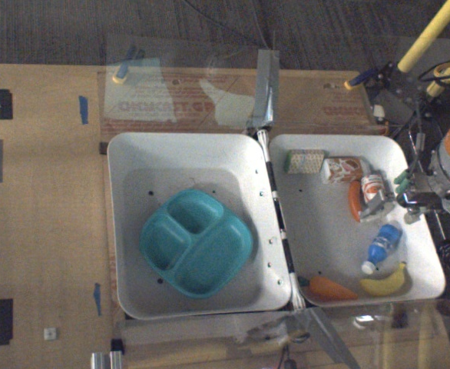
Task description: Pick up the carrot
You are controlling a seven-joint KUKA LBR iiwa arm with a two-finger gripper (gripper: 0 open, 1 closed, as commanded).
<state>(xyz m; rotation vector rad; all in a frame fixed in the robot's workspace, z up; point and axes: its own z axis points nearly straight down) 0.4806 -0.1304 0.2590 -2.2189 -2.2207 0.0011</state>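
The carrot [331, 287] lies in the right bin [421, 241], at its near left corner, close against the wall it shares with the left bin [125, 167]. It lies roughly along the near wall, thick end to the left, tip pointing right toward the banana [385, 281].

The claw [373, 200] hangs well apart from it, further back in the same bin, over an orange-red thing [353, 200] just beside a small can [372, 184]. Whether the claw is spread or pressed together I cannot tell; the parts blur into the objects under it, and nothing can be seen pinched in it.

To do this step well, I judge the arm should first rise enough to pass over the blue bottle [382, 246], which stands between the claw and the carrot, then travel toward the near left corner. The orange-red thing under the claw now is the wrong target and easy to mistake by colour.

The corner is the hard part. The claw should turn so it closes across the carrot's short width, with one side going down between carrot and near wall; there looks to be little room there, so aiming at the middle of the carrot, a bit toward the tip where it sits freer of the corner, seems wiser. Come straight down, close firmly, lift slowly, since a tapered body may slide out
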